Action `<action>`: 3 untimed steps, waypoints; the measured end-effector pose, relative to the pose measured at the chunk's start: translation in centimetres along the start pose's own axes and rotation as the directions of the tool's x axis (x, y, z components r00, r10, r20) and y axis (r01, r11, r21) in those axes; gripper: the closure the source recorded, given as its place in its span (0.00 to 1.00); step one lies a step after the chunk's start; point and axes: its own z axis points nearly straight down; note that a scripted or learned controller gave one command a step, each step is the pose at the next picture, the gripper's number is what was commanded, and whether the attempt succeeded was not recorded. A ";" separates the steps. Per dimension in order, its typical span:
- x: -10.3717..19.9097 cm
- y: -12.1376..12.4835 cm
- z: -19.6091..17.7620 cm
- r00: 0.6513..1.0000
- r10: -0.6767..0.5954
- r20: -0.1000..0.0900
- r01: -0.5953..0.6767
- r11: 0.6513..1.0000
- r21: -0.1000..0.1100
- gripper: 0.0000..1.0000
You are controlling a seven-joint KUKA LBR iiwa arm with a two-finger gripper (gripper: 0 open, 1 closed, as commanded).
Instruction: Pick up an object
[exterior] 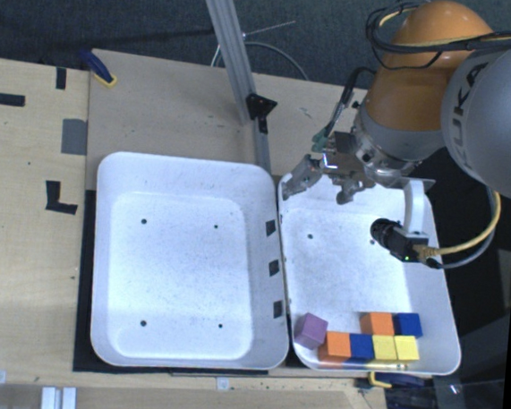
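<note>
Blocks sit bunched in the lower right of the frame, at the near end of the right bin (341, 252). You can count a purple block (313, 329) lying slightly apart on the left, tilted, then an orange block (338, 344) beside a blue block (361, 345), with two yellow blocks (395, 347) continuing that row to the right. Behind them a second orange block (376, 323) and a second blue block (408, 323) stand side by side, touching the front row.

Your gripper (325, 184) hangs at the far end of the right bin, in the upper middle of the frame, near the rim that meets the left bin (180, 246). Its two fingers are spread apart and nothing lies between them. It is well apart from the blocks. The arm (430, 72) enters from the upper right, orange band above the wrist, with a black cable looping over it.

The left bin fills the centre left of the frame. A grey metal bar (234, 53) slants down from the top edge toward the join between the bins.
</note>
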 end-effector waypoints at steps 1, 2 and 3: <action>-0.2 1.7 5.5 1.000 0.005 0.004 -0.005 1.000 0.008 0.00; -0.3 4.2 10.8 1.000 0.004 0.004 -0.004 1.000 0.008 0.00; 0.5 1.1 9.1 1.000 0.004 0.001 -0.004 1.000 0.005 0.00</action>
